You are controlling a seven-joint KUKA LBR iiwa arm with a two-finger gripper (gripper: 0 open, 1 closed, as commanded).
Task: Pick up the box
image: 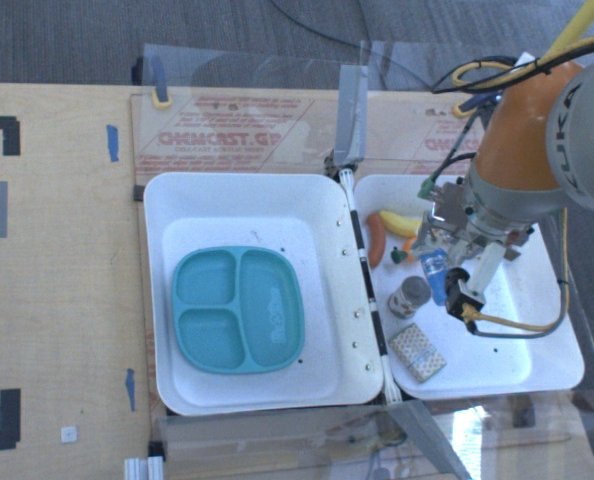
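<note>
1. Right bin (537,363): bare floor at its near-right part, open from above.
2. Box (417,352) lies tight in the near-left corner, by the wall shared with the left bin (237,203).
3. Can (411,295) stands just beyond the box; banana (398,222) and carrot (376,240) crowd the far-left.
4. Arm (537,138) overhangs the bin's far half.
5. Left bin: teal divided plate (239,309) takes the middle; margins free.

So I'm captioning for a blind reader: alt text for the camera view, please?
A grey-and-orange arm hangs over the right bin, above a box, can, bottle, carrot and banana. The left bin holds a teal tray.
</note>
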